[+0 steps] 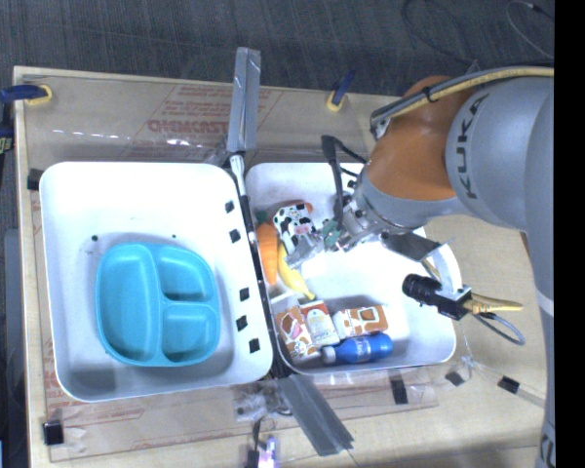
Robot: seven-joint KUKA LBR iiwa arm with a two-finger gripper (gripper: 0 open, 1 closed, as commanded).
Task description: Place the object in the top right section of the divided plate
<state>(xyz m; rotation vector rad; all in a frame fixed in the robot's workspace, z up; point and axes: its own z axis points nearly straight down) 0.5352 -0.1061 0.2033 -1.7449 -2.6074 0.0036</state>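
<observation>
gripper low in right bin, beside cow-patterned toy; opening unclear.

blue bottle, banana, maybe carrot

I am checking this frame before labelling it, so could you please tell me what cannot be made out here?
- Gripper: its state, camera view; too small and lost among the items beneath it.
- Right bin: its upper right part, covered by the arm.
- Cow-patterned item: what it is, too small.
- Cartons: print too blurred to read.
</observation>
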